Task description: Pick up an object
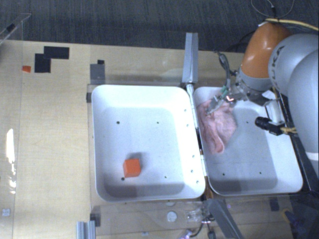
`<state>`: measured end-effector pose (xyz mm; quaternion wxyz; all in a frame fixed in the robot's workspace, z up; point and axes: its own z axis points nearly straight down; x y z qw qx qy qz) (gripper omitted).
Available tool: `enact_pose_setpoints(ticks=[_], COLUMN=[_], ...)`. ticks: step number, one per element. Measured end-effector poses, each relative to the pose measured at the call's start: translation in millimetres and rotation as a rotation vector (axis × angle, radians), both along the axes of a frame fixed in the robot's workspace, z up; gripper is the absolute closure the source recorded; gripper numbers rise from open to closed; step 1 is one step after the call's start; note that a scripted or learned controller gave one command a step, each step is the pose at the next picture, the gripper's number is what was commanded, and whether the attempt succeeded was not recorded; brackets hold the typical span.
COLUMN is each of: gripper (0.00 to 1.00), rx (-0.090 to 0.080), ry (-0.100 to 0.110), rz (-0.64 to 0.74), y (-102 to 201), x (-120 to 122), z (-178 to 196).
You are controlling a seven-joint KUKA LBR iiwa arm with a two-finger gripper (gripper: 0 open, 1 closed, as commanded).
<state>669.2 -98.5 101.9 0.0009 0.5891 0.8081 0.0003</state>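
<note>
Evenly and brightly lit from above, apparently by diffuse room light. Soft grey shadows along the near inner walls of the left bin (140,142) and right bin (249,163). White glare streak on the bench (45,148) at far left, perhaps a reflection off a clear panel. Slightly soft focus throughout; arm (294,59) at right edge large and blurred. Low resolution, fine detail lost.

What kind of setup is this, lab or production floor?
Most likely a robotics lab bench for grasping trials. Two shallow white bins, the left bin and right bin, sit on a wooden bench, holding just an orange block and a pink cloth, with the gripper above the cloth.
</note>
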Motion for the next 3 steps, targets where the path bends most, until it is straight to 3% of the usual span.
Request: enact_pose_setpoints(ticks=[1,2,3], gripper=[0.0,0.0,0.0], rx=[-0.002,0.0,-0.001], ry=[-0.019,-0.014,-0.018], rz=[0.014,-0.1,-0.092], y=[-22.8,10.1,-22.7], x=[-51.9,-6.2,-45.2], z=[-7.7,-7.5,-8.2])
